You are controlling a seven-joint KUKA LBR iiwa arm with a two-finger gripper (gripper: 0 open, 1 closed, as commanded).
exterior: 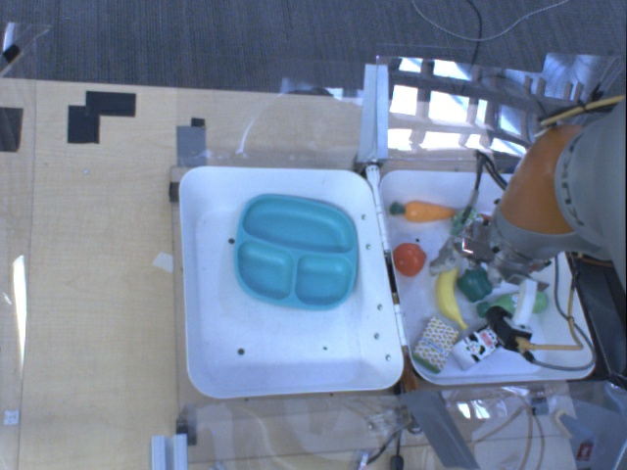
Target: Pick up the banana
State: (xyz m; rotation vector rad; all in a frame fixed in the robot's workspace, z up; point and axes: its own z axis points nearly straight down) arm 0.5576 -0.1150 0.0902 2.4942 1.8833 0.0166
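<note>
The yellow banana (448, 298) lies in the right bin (578, 368), lengthwise, left of the bin's middle. The gripper (474, 253) hangs over the bin just above and right of the banana's upper end, under the grey arm with its orange band (541, 194). It stands right over a small green object (475, 283) that lies beside the banana. Nothing yellow shows at the gripper.
A carrot (428, 211) and a red tomato (409, 258) lie in the right bin behind the banana. A patterned box (438, 343), a black-and-white box (480, 344) and a green-and-white item (524, 306) lie nearer the front. The left bin (211, 351) holds a blue divided plate (296, 250).
</note>
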